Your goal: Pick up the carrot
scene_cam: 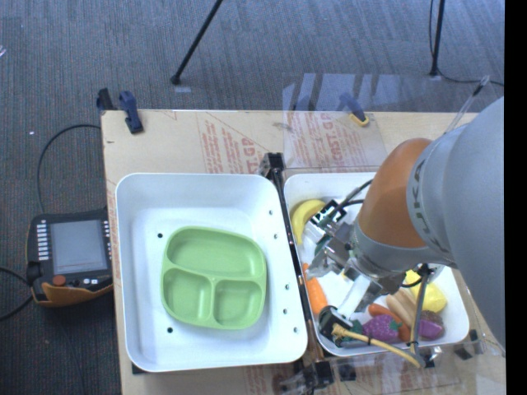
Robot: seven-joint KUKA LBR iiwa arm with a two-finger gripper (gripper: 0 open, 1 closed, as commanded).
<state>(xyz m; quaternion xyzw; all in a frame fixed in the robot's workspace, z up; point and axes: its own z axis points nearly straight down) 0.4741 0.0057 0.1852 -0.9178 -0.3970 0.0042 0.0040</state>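
My gripper [332, 319] hangs low in the right bin [458, 336] beside the carrot [316, 295]; its grip I cannot tell

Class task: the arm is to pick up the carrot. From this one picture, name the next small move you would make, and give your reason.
Probably shift the gripper slightly toward the left bin and line it up over the carrot. The carrot lies along the right bin's left wall, just beside the gripper, and nothing orange shows between its tips yet.
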